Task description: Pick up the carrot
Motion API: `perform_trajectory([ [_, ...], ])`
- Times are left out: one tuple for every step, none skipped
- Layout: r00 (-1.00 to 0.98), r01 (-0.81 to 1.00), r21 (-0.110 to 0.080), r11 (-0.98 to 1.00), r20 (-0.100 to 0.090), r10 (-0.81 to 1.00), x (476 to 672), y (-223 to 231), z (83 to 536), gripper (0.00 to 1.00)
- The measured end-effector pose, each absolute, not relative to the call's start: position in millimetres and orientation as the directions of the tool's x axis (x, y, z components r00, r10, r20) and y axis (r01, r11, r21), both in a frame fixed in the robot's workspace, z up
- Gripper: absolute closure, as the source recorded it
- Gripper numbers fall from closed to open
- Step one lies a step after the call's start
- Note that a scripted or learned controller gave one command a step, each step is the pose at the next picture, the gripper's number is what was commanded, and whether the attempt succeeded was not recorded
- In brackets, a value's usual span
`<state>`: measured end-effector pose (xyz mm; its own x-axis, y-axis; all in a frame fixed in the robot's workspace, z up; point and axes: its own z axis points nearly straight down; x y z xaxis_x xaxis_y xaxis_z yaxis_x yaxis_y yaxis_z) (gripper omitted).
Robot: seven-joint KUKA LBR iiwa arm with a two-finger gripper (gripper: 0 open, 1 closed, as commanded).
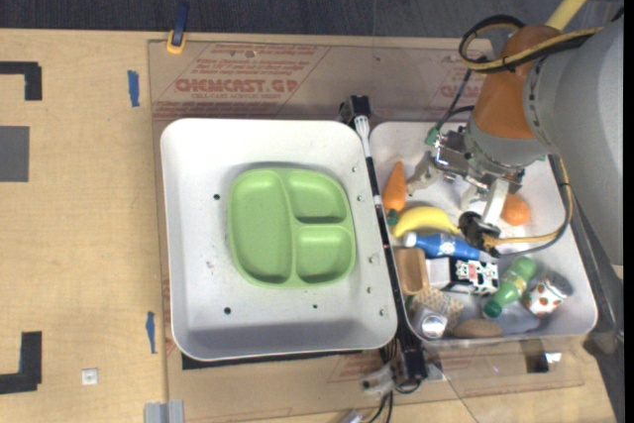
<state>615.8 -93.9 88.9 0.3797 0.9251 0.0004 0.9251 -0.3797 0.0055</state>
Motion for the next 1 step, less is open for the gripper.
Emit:
perform_trajectory([
  [0.501, 0.865, 0.005, -0.501, 0.004, 0.865, 589.0, -95.7, 89.5, 0.0],
])
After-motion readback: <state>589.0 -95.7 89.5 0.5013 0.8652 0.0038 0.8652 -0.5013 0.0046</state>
